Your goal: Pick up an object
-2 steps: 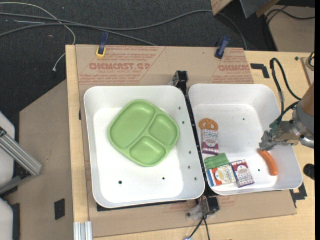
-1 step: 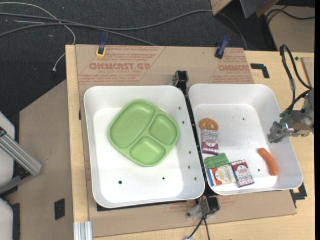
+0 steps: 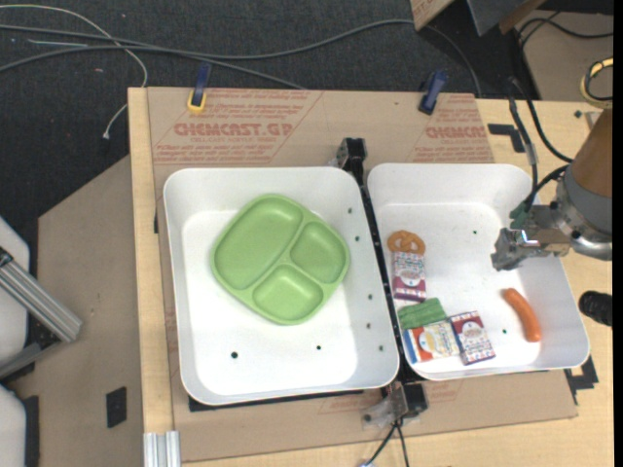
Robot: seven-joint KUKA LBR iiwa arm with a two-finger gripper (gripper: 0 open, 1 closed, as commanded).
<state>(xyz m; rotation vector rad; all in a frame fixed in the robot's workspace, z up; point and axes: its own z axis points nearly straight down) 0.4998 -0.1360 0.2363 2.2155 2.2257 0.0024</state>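
My gripper (image 3: 508, 253) hangs over the right side of the right bin (image 3: 458, 188), just above and left of an orange sausage-shaped toy (image 3: 523, 314). Nothing shows between its fingers. Along the bin's left side lie a pretzel packet (image 3: 407, 243), a striped packet (image 3: 410, 278), a green piece (image 3: 421, 313) and two small printed packets (image 3: 436, 340) (image 3: 472, 337).
The left bin (image 3: 195, 261) holds a green divided plate (image 3: 280, 258). A black clamp (image 3: 351, 153) sits at the far end between the bins, another (image 3: 404, 400) at the near end. Blue clips (image 3: 200, 96) (image 3: 432, 90) pin the cardboard at the back.
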